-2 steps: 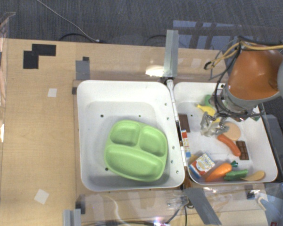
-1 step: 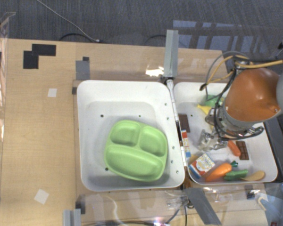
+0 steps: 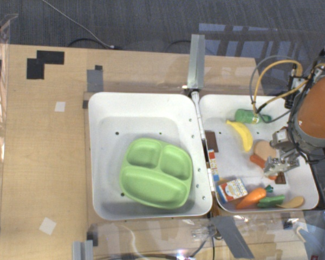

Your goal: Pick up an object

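Clutter is packed along the right bin's (image 3: 314, 195) six o'clock edge: a toy carrot (image 3: 251, 197), a small carton (image 3: 233, 189) and a green vegetable (image 3: 271, 201). Farther up, a banana (image 3: 242, 135) lies near eleven o'clock. A neighbour could be nudged, spoiling the grasp. The gripper (image 3: 276, 167) is lowered at three o'clock from the right; whether its jaws are parted or clenched cannot be told.

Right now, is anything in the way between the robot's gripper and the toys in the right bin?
Nothing visible is. The gripper is low inside the right bin, right among the toys: a tan piece and an orange-red piece lie just beside it, the banana a little farther off.
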Controlling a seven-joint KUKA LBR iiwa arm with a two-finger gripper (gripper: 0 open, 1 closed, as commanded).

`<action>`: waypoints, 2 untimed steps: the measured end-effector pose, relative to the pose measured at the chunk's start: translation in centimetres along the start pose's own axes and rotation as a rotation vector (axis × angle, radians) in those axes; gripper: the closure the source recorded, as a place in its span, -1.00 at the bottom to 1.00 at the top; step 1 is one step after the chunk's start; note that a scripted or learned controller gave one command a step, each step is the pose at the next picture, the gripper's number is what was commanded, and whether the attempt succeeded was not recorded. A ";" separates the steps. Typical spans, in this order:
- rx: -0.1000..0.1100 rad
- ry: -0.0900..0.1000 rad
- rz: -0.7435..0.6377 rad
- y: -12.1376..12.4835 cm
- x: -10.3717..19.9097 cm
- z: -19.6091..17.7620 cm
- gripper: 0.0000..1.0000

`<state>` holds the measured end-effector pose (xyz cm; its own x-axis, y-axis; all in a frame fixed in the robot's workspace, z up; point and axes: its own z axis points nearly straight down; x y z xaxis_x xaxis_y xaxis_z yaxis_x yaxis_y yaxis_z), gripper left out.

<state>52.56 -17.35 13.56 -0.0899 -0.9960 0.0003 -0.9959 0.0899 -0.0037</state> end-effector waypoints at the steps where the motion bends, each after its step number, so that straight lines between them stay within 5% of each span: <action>1: 0.007 -0.003 0.004 -2.5 -7.3 -13.4 1.00; 2: 0.003 -0.004 0.336 -3.4 -11.4 -22.1 1.00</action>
<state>56.88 -6.31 35.70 -0.4136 -0.9104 -0.0056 -0.9104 0.4136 -0.0060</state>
